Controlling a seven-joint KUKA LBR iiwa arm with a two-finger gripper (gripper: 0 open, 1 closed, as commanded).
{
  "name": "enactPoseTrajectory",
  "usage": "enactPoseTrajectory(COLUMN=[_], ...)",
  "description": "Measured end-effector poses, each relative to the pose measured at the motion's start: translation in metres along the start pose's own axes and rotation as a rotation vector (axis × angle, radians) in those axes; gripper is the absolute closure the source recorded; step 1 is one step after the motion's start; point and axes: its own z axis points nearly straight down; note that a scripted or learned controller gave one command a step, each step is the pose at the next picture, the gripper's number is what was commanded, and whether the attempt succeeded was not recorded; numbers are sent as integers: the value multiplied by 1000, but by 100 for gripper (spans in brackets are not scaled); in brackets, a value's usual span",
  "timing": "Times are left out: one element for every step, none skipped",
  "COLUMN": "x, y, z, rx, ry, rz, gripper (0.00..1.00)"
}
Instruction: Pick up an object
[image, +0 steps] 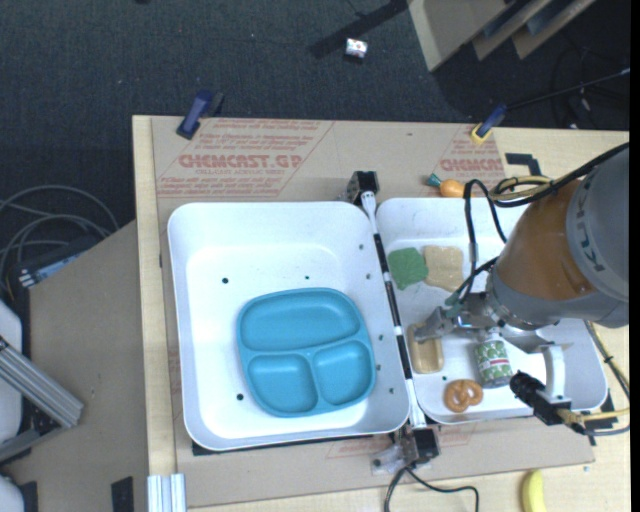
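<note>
The right bin is the landmark here, because all the loose objects lie inside it and the arm hangs over it. Near the far wall of this bin there is a green piece, and touching it on the side toward the arm is a pale tan piece, maybe a slice of bread. Near the bin's left wall, about the middle of its length, a light brown block lies flat. At the near wall a brown pretzel-shaped toy rests, and just beside it, a little farther in, stands a small can with a green and white label. The gripper is low in the bin, above the brown block and near the can, so I judge that the program aims at one of these two objects; which one I cannot tell. Whether the jaws are open or closed I also cannot tell, because the metal parts are small and dark against the wrist. No object is seen between them, so nothing seems picked yet. The left bin holds a blue divided tray, placed in its near half; probably it only waits as a place for putting things. The objects sit close to the walls, which can make the grasp difficult.
</note>
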Motion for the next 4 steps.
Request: enactPoseTrajectory(x=[2,4,26,114], y=[13,15,-19,18], z=[0,-11,-97,-138], rx=[3,-2,9,10], ry=[2,5,2,3], rz=[-1,-2,-2,-3], gripper=[0,100,100,100])
